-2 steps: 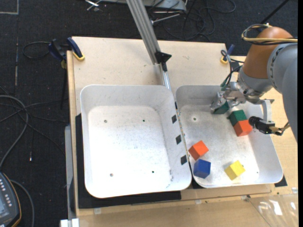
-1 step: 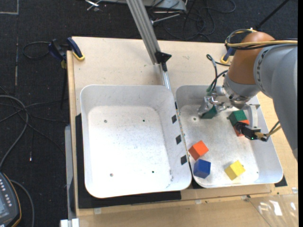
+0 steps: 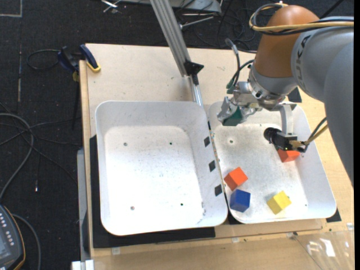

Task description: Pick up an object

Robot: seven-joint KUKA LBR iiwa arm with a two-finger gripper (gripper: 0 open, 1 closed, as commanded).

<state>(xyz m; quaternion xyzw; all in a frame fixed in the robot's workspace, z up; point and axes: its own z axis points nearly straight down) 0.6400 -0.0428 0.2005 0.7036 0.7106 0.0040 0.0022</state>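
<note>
My gripper (image 3: pixel 230 115) hangs over the far left corner of the right bin (image 3: pixel 315 176), close to the wall it shares with the left bin. A small dark green block (image 3: pixel 234 116) sits between its fingers, and the gripper is shut on it. In the right bin lie an orange cube (image 3: pixel 236 178), a blue cube (image 3: pixel 240 200) just in front of it, a yellow cube (image 3: pixel 278 202) near the front, and a red block (image 3: pixel 289 154) toward the right side.
The left bin (image 3: pixel 107 151) stands beside the right one, their rims overlapping in the middle. A slanted metal rail (image 3: pixel 171 32) comes down from the back to the bins' far junction. A clamp (image 3: pixel 84 58) sits at the bench's far left corner.
</note>
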